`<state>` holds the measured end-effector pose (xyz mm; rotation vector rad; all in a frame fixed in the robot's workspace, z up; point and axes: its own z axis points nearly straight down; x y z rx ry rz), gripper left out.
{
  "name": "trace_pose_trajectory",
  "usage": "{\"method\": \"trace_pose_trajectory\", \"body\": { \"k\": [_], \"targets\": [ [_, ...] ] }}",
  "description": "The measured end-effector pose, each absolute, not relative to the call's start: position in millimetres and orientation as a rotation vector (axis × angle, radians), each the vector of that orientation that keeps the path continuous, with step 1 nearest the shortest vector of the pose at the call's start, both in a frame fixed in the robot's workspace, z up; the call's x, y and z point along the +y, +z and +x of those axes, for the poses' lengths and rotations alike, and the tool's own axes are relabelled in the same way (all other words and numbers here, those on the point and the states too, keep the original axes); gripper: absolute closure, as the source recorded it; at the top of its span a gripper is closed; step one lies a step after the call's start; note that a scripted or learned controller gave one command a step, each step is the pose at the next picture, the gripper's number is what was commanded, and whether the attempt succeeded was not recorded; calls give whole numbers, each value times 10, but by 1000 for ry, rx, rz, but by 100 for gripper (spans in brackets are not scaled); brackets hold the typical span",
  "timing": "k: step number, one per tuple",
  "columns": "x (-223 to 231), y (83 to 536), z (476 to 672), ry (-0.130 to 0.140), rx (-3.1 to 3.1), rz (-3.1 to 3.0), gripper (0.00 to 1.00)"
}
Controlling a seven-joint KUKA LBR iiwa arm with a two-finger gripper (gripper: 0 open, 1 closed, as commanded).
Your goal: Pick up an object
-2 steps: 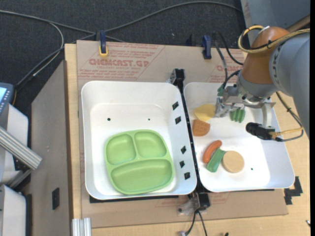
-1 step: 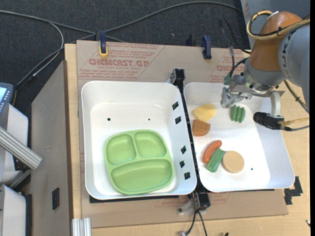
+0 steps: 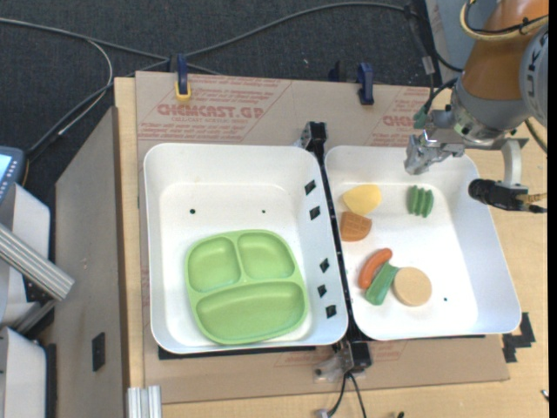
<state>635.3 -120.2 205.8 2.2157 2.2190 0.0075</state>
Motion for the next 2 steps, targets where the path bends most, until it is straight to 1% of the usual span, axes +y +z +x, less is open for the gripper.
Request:
{"method": "trace_pose_trajectory", "body": {
  "k": [1,2],
  "targets": [
    [-1195,2305,6364,5,2221,2217,100],
    [-737,2360,6374,3,2227,2216,100]
  ]
}}
